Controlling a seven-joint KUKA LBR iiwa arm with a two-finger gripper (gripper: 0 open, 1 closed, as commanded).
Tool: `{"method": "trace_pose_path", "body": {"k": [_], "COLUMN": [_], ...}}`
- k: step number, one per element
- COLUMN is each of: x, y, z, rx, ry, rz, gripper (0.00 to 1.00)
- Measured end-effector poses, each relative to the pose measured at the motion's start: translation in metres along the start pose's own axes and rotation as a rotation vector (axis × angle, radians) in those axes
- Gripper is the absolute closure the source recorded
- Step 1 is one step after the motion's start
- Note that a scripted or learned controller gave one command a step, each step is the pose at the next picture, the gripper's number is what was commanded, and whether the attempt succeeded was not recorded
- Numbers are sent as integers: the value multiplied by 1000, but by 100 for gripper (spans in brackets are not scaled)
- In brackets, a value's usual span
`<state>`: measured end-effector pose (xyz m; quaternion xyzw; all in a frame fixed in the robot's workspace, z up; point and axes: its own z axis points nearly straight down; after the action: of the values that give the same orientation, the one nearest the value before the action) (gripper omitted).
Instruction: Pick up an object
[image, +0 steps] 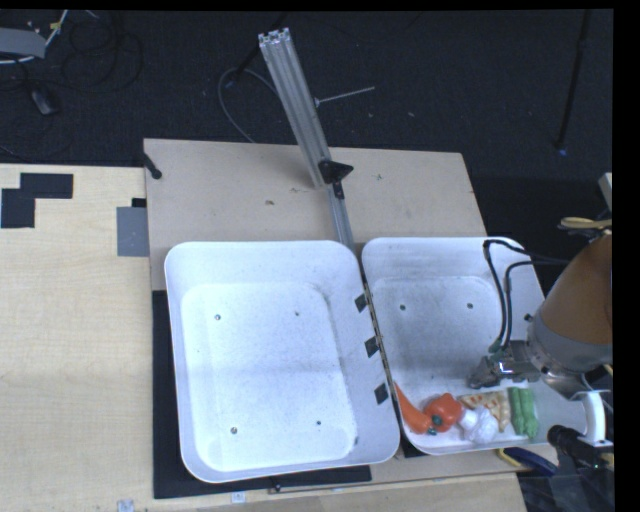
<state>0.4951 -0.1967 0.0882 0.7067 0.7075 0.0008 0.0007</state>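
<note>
On the tan bench (250, 195), two white bins (270, 360); claw (487, 375) state unclear, beyond dark floor (430, 70).

Both bins, the left bin (265, 360) and the right bin (440, 310), are showing white with fine grey speckling. Along the right bin's near edge, an orange-red object (425, 412) is lying beside a tan patterned piece (488, 403), a white crumpled item (480, 427) and a green object (523, 410). The surface (230, 195) is showing pale tan. The arm (580, 310) is showing orange above grey.
</note>
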Motion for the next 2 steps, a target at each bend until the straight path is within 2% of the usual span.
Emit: {"method": "trace_pose_path", "body": {"k": [2], "x": [-1], "y": [0], "z": [0], "rx": [0], "ry": [0], "rz": [0], "gripper": [100]}}
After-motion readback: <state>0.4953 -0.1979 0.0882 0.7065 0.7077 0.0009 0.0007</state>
